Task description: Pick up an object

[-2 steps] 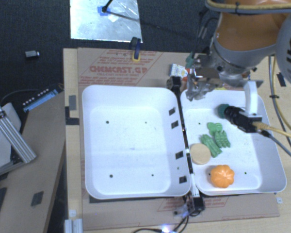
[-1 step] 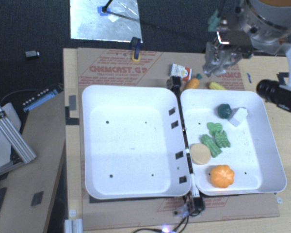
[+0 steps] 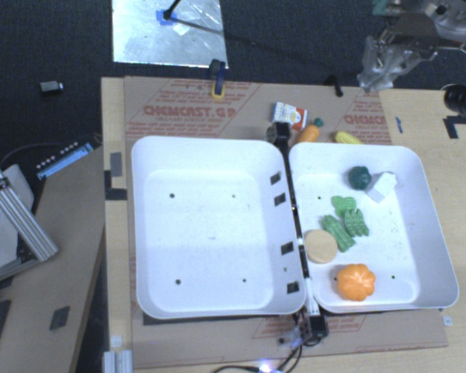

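Hovering beyond the right bin's [image 3: 419, 208] far edge, fingers [image 3: 370, 74] of unclear spread; left bin [image 3: 151, 208] open.

The left bin [image 3: 210, 224] lies wide open to a descent. The right bin [image 3: 419, 231] is crowded through its middle: a dark green ball [image 3: 359, 178], white block [image 3: 382, 186], green pieces [image 3: 346, 222], tan disc [image 3: 321, 246] and orange pumpkin [image 3: 355, 281], leaving open floor along its right side.
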Motion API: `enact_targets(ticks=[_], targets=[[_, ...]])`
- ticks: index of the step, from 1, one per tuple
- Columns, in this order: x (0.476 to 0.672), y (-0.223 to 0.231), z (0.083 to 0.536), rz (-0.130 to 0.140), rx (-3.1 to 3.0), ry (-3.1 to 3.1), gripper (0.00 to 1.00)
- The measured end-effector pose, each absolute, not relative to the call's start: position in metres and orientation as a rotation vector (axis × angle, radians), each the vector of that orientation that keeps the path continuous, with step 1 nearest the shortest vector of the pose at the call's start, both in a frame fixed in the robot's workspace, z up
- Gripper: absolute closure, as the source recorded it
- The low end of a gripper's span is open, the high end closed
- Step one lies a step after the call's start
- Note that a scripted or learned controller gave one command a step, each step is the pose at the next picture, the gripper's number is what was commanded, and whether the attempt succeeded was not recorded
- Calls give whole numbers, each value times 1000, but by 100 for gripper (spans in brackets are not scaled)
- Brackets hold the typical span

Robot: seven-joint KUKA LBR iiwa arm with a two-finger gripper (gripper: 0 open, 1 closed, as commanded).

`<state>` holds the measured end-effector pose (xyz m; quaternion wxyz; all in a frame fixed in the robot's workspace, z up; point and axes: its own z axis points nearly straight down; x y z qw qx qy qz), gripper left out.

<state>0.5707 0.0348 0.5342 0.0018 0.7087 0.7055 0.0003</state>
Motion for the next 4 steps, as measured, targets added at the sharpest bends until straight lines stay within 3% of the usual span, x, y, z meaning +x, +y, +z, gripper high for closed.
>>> enact_targets(ticks=[1,2,3,4], targets=[[671,29,535,7,2216,2218,100],[612,86,366,-19,2221,2240,100],[629,98,546,28,2205,2219,100],[481,105,478,-6,2218,2234,100]])
